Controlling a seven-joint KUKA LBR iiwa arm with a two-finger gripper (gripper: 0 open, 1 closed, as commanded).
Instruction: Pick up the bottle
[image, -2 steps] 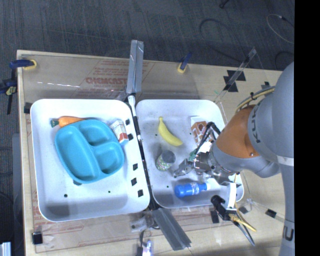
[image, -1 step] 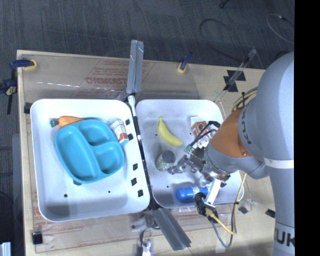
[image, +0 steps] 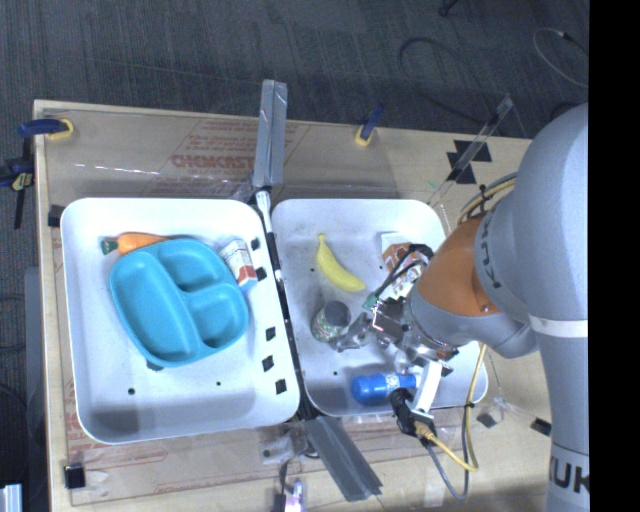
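In the camera view, the blue bottle (image: 378, 387) lies on its side near the 6 o'clock edge of the right bin (image: 300, 300), with the gripper (image: 352, 336) just above it toward 11 o'clock, beside a small round jar (image: 330, 321) and below a banana (image: 337, 265); whether the tool is clenched or released I cannot tell. The bottle looks like light, stiff, smooth plastic, likely to roll or slip, so I would take it across the middle of its barrel.

Blue bottle (image: 378, 386) lying sideways near right bin's (image: 300, 300) front edge
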